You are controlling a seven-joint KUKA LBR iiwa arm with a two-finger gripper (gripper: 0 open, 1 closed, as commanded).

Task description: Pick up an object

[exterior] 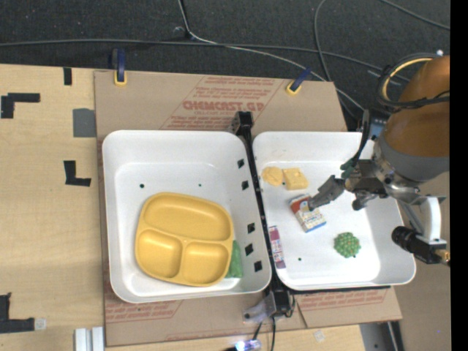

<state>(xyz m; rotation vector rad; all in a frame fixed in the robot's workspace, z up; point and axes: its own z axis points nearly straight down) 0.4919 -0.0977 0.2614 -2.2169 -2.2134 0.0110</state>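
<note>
Right bin (387,273): small red, white and blue packet (309,216), green broccoli-like piece (347,245), two yellow cheese-like pieces (286,178). Gripper (319,196) directly over the packet's upper end; finger state cannot be told. Left bin (117,159): yellow divided tray (184,238).

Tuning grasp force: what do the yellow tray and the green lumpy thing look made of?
Yellow tray: likely molded plastic, smooth with a satin sheen; soft highlights on its rounded compartment ridges. Green lumpy thing: matte, bumpy surface, possibly rubber or plastic toy broccoli; too small to be sure.
</note>
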